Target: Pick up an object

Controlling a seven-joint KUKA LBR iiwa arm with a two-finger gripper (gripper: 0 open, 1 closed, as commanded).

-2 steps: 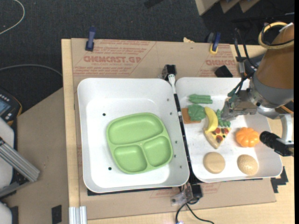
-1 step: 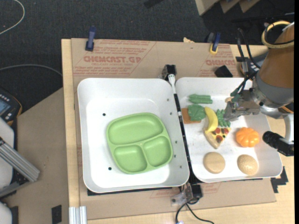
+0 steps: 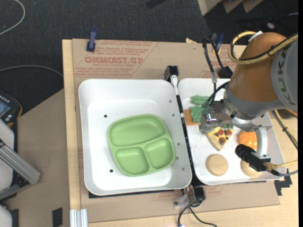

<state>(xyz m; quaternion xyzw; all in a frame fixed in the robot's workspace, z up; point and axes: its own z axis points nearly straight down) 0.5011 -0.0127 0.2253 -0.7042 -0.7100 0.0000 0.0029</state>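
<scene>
Camera view: arm [image 3: 258,74] comes in from right, its orange band and grey wrist covering much of the right bin [image 3: 201,171]; bin's far and right edges mostly hidden. Gripper [image 3: 211,121] sits low over that bin's left-middle, amid the toys. Fingers too dark and cluttered to read; can't tell how far apart or if anything's between them.

Partly hidden under gripper: green leafy toy [image 3: 199,100] and an orange-brown piece [image 3: 192,116] just beside bin divider. Pizza slice [image 3: 220,137] lies just below gripper, near or touching, unclear which. Orange toy [image 3: 248,138] to its right, partly behind a white bracket. Tan round [image 3: 217,164] near front edge, apart from gripper. Another tan item at front right, half covered by black part, not identifiable.

Left bin [image 3: 94,126] holds green tray [image 3: 141,144], three compartments, flat, fully visible.
</scene>
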